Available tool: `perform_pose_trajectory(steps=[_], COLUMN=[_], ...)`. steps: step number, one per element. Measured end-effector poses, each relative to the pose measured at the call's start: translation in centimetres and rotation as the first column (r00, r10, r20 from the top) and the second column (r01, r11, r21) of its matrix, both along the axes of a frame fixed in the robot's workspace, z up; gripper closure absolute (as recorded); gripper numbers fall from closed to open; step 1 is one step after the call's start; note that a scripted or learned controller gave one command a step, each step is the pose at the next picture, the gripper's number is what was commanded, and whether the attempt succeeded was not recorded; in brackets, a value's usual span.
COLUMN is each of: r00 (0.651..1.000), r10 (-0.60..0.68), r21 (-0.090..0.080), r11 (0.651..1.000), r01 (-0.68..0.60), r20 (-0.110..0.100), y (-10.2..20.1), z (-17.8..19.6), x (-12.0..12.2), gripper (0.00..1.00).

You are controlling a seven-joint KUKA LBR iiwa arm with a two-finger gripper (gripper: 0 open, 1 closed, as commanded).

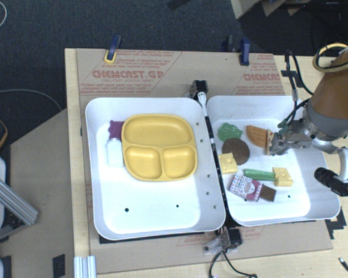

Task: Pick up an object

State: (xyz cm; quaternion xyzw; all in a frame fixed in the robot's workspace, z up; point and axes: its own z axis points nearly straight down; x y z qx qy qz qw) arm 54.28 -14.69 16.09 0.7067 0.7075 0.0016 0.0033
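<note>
- Bench surface is a brown board printed with red lettering, set on dark carpet; two shallow white bins sit side by side on it.
- Left bin (104, 213) carries a yellow divided plate (159, 146) toward its far edge, with a purple item (115, 128) and a white item (114, 152) just beside the plate's left rim.
- Right bin (301, 207) carries the loose objects: green piece (229, 132), round brown disc (236, 150), yellow block (227, 163), green stick (258, 174), second yellow block (283, 177), red-and-white packet (244, 187).
- Tan, wedge-shaped object (257, 135), orange-brown with a lighter edge, lies near the right bin's far edge, right of the green piece.
- Gripper (273, 143) is low over the right bin, just beside the tan object's right end; finger state cannot be determined.
</note>
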Motion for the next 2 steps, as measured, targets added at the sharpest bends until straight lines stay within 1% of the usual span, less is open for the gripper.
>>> perform_pose_trajectory(steps=[1, 2], r00=[1.000, 1.000], r10=[-0.002, 0.000], r21=[-0.001, 0.000], r11=[1.000, 1.000], r01=[0.002, 0.000], r20=[0.000, -0.002], y=[-1.0, -1.0], z=[5.2, 6.5], x=[-0.4, -0.3], gripper=[1.00, 1.00])
